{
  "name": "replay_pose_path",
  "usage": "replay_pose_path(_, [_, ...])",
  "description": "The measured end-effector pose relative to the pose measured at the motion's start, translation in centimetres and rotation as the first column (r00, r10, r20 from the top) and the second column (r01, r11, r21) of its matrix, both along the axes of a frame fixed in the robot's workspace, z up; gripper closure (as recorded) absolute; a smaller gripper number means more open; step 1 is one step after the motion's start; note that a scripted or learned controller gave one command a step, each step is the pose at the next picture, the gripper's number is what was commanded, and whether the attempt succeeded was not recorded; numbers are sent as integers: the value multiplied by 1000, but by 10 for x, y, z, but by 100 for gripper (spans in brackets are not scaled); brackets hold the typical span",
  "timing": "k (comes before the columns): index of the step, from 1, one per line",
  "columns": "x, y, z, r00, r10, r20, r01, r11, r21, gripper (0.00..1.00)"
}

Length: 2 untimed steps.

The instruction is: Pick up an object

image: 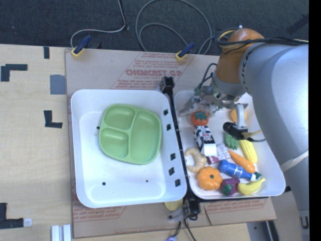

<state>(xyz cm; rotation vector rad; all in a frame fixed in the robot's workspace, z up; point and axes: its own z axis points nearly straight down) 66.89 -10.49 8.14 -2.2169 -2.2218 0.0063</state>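
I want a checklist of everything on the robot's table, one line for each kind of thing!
Surface: brown board on a wooden bench, bearing two white bins.
Job's things: right bin holds toy food: tomato, pumpkin, corn, carrot, banana, pretzel, blue bottle.
Clutter: green divided plate in the left bin.
Grippers: gripper low over the right bin's far end, just above the tomato.
Cables: black cable looped beyond the board.
Surroundings: dark carpet; two yellow-and-blue clamps on the board's far edge.
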Motion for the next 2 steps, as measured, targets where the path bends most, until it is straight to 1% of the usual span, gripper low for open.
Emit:
replay_pose_path(1, [0, -1, 7, 1000, 1, 0, -1, 1000, -2, 100])
replay_pose_path(2, [-62, 37, 106, 1000, 0, 3, 0, 1000, 3, 100])
